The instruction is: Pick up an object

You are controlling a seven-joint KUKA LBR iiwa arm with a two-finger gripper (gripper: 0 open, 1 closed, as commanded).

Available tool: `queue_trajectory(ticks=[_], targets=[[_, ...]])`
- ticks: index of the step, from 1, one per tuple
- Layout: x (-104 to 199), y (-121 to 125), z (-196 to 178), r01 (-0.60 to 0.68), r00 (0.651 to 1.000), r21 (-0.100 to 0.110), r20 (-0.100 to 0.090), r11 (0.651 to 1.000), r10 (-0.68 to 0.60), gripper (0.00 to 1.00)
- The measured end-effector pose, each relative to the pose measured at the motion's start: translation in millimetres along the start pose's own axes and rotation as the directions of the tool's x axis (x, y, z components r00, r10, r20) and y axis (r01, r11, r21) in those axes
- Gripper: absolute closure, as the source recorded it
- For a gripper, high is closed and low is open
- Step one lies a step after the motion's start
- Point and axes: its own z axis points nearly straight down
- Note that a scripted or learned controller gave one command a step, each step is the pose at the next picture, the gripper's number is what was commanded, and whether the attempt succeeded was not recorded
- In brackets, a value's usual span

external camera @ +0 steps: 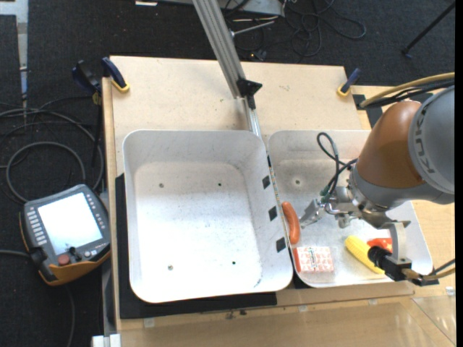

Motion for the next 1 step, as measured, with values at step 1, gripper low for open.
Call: queue_trajectory(ticks=[1], targets=[[-1.3,0.9,29.6,-0.001,1.000,-0.010,0.004,1.000,0.001,0.00]])
